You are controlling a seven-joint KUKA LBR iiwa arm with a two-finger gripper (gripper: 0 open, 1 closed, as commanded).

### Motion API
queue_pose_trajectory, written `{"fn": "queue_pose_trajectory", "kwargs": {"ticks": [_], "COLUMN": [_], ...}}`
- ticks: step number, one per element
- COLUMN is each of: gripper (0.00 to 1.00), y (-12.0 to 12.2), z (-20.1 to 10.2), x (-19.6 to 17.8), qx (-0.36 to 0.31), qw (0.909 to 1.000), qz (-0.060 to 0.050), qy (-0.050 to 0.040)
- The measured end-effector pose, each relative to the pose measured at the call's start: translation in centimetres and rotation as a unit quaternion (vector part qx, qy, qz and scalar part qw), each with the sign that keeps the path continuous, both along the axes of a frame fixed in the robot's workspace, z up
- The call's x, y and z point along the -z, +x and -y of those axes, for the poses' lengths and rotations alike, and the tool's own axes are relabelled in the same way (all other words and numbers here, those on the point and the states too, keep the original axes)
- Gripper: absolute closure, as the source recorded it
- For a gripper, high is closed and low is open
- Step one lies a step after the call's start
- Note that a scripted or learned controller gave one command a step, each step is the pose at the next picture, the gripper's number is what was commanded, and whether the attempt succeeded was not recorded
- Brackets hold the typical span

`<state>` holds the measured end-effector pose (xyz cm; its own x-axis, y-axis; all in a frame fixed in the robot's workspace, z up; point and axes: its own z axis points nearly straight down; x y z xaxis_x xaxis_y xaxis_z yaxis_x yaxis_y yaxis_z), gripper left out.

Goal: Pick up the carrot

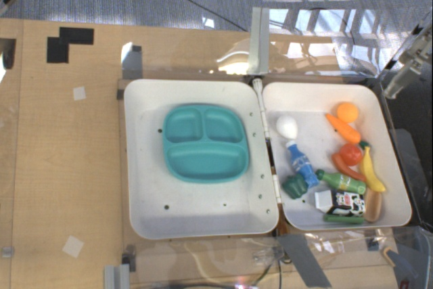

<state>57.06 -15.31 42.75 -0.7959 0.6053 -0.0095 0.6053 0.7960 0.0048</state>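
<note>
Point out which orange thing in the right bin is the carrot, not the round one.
The carrot is the long, tapered orange piece lying slantwise just below the round orange ball, which it touches near the bin's far side.

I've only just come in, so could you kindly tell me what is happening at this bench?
A robot arm sits at the far right edge, above the bench and clear of the bins. The carrot it should pick up lies untouched in the right bin beside an orange ball, among other toy foods. The left bin holds a teal divided plate.
</note>
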Motion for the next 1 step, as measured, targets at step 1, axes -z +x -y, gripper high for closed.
{"fn": "queue_pose_trajectory", "kwargs": {"ticks": [1], "gripper": [0.0], "y": [7.92], "z": [5.2], "x": [7.93], "qx": [0.181], "qw": [0.9834], "qz": [-0.005], "qy": [0.0015]}}
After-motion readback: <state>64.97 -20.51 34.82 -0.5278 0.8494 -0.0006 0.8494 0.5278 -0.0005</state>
